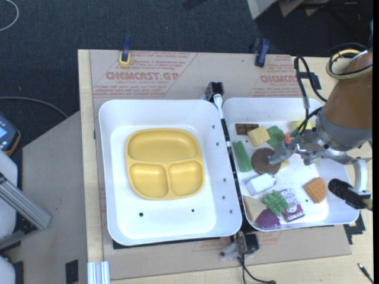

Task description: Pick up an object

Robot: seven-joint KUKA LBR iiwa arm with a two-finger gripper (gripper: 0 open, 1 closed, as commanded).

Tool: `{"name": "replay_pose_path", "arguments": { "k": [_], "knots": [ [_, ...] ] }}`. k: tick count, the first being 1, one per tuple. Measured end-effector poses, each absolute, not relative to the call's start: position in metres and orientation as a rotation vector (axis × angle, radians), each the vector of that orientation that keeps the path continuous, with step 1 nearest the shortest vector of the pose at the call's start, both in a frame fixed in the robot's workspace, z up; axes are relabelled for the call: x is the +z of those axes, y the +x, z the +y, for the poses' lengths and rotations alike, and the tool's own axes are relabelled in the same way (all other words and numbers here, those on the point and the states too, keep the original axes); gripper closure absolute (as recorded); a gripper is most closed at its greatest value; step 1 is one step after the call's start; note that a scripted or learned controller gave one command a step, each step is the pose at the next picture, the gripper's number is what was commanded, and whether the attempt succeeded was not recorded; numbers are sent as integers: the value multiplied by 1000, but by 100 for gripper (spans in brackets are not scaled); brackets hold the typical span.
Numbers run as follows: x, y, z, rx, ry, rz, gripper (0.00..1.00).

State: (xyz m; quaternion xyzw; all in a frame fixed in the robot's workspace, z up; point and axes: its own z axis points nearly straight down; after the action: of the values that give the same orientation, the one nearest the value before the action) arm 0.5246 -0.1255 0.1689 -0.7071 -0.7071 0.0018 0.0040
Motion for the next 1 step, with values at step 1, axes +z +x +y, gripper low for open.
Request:
{"name": "replay_pose_path", "arguments": {
  "k": [1],
  "knots": [
    [106,526,-127,4,-2217,-2216,0]
  ]
}}
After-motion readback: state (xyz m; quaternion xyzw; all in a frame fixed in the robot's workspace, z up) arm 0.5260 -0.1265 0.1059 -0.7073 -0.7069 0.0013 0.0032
